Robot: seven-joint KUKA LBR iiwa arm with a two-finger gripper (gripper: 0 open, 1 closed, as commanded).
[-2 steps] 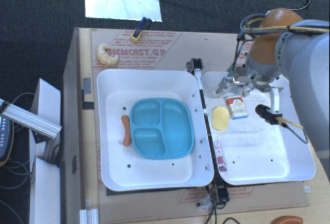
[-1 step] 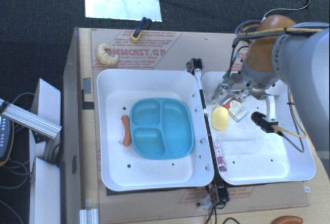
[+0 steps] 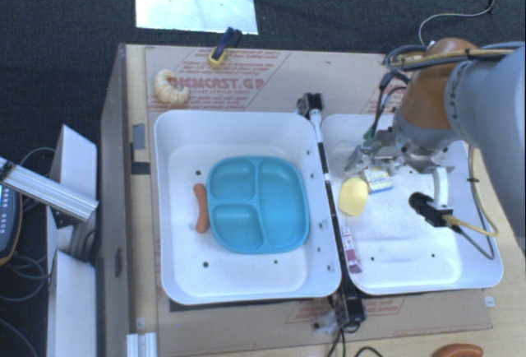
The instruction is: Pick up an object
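1. We open on a cardboard-topped bench (image 3: 246, 71) set on dark carpet, with two shallow white bins side by side on it.
2. Nearest us, the right bin (image 3: 411, 265) is mostly bare floor, with a small red-and-white wrapper (image 3: 352, 252) tucked against the divider wall.
3. Across in the left bin (image 3: 177, 183), a blue divided plate (image 3: 256, 203) lies flat in the middle with an orange toy sausage (image 3: 200, 207) just beside its left edge. Nobody is going for those.
4. A step further back in the right bin sits the yellow toy fruit (image 3: 354, 196), resting on the bin floor close to the divider. That looks like the likeliest target.
5. Just beyond it lies a small blue-and-white packet (image 3: 378, 181), also flat on the floor.
6. The gripper (image 3: 376, 156) is low over that packet and just beside the fruit, on the grey arm (image 3: 485, 92) reaching in from the right. Whether it is spread or pressed together, I cannot tell, and nothing shows pinched in it.
7. My call is that the approach is made, while the grasp and the lift are not yet done.
8. At the back of the bench lie a pale curled toy (image 3: 171, 86) and a yellow-and-black tool (image 3: 222, 47).
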